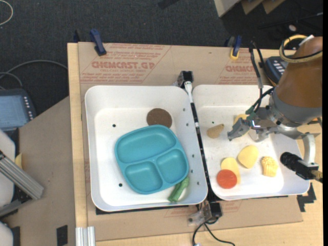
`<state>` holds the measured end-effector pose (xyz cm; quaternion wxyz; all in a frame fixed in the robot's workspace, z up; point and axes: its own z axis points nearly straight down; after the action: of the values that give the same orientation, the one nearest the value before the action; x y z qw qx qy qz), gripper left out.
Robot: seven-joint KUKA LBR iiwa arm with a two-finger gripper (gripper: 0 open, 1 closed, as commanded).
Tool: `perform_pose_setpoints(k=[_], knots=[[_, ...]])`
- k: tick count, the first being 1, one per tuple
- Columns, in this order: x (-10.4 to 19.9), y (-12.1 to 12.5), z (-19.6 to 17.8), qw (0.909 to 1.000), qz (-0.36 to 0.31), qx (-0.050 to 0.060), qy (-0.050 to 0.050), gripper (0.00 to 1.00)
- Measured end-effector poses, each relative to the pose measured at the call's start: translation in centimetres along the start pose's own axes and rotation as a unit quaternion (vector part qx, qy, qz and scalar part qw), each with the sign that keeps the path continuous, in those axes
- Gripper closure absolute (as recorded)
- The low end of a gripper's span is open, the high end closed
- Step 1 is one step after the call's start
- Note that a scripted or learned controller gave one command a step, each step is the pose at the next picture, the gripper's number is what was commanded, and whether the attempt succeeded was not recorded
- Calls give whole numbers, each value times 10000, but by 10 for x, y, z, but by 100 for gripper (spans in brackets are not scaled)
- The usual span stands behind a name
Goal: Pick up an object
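So the bench (128,60) has 2 white bins sitting side by side on it. The left bin (97,152) holds a teal divided plate (151,159) with 3 compartments, sitting toward that bin's front edge, a brown round disc (159,118) just behind the plate near the bin's back half, and a green veggie thing (179,189) poking out from under the plate's front right corner, right by the bin's front right corner. The right bin (215,99) has the food toys: a tan potato-ish piece (215,130) close to its left edge, a red tomato (227,178) near the front edge, a yellow lump (230,164) touching the tomato from behind, a bigger yellow lemon-looking piece (248,156) just beside that, and a yellow corn-like piece (269,166) toward the front right corner. The arm (300,86) comes in over the right bin's right edge, and the end effector (241,128) hangs over the middle of that bin, between the tan piece and the lemon piece. Honestly can't tell if it's spread or pinched, and nothing is visibly clamped in it.
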<state>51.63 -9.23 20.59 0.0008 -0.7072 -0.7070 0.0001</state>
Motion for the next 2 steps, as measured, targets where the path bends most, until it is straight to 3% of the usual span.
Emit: perform_pose_setpoints(k=[1, 2], knots=[[-37, -30, 119, 10000, 32, 55, 4, 0], [-35, -26, 102, 10000, 10, -16, -7, 100]])
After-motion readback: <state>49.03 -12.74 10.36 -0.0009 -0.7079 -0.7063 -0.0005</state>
